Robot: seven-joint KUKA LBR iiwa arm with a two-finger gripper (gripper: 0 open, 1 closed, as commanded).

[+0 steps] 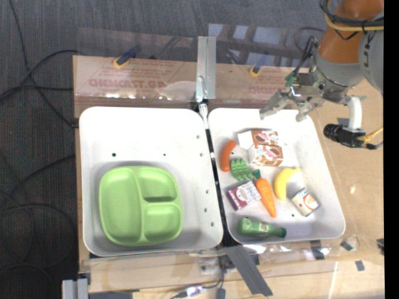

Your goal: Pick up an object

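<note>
Claw [288,106] spread open, empty, at bin's [324,143] 12 o'clock | you take banana [285,181] mid-body; judged light, stiff, slippery.

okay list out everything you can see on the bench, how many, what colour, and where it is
Bins: 2, white, side by side on the bench.
Divided plate: 1, light green, left bin.
Cartons: 2, white and brown, right bin, upper middle.
Carrot: 1, orange, right bin, centre.
Banana: 1, yellow, right of the carrot.
Bottle: 1, green, lying at the right bin's near edge.
Small pack: 1, purple, left of the carrot.
Small box: 1, white and orange, right bin's right side.
Gripper: 1, grey, above the right bin's far edge, open.
</note>
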